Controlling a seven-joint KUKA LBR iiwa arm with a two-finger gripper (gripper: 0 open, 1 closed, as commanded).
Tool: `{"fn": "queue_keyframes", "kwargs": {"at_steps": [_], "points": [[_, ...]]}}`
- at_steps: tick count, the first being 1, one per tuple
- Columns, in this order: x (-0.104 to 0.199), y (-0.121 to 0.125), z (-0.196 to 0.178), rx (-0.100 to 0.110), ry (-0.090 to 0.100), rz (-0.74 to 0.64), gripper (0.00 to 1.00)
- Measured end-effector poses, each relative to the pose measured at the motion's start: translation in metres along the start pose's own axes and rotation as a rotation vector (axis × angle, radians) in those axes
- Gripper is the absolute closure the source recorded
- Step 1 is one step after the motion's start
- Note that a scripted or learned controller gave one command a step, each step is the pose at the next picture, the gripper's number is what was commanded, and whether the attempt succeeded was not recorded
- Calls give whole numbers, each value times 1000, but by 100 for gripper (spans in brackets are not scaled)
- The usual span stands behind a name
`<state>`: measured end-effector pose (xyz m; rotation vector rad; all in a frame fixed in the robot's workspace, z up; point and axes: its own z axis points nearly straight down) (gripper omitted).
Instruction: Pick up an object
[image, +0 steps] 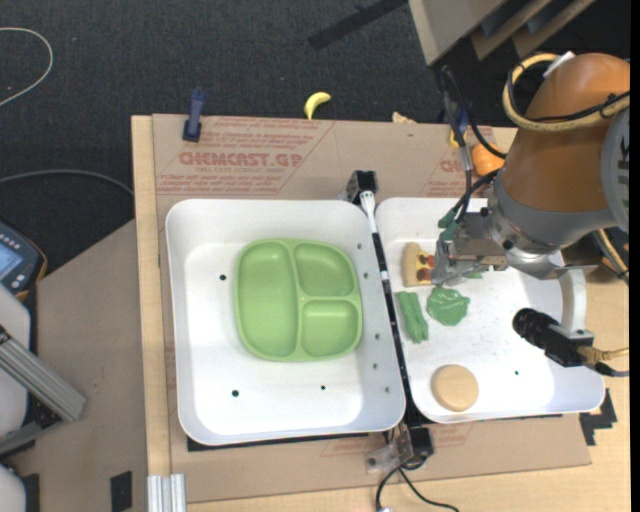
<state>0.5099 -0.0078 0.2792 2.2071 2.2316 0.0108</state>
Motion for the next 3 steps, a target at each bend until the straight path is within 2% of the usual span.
{"fn": "queue_keyframes", "kwargs": {"at_steps": [1, 2, 3], "points": [[52, -30, -39, 2, -1, 4, 100], [32, -28, -121, -5, -2, 11, 100], [27, -5, -66, 13, -3, 13, 100]]}}
